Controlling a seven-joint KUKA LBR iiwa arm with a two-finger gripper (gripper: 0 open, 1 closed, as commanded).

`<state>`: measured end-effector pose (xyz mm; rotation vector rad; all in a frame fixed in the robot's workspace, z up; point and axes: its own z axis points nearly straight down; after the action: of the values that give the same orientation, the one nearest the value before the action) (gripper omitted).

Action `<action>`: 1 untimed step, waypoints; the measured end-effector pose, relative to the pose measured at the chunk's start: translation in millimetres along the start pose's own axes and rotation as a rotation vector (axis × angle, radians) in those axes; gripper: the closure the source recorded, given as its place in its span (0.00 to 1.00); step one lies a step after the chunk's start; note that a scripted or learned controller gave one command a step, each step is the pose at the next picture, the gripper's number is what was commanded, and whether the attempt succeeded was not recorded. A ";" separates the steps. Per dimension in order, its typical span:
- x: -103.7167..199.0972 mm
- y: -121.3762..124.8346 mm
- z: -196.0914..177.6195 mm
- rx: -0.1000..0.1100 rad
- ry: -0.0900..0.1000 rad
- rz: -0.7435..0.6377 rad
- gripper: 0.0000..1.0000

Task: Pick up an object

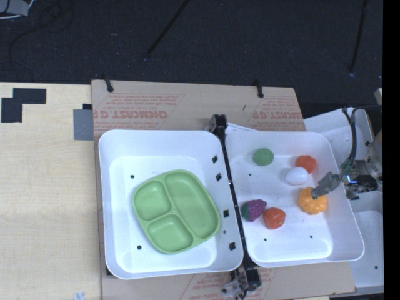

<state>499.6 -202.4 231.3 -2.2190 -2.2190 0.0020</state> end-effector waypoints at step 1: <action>7.7 -0.8 62.3 0.005 0.002 -0.001 0.00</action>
<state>498.6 -194.5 169.1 -2.2147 -2.2159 0.0053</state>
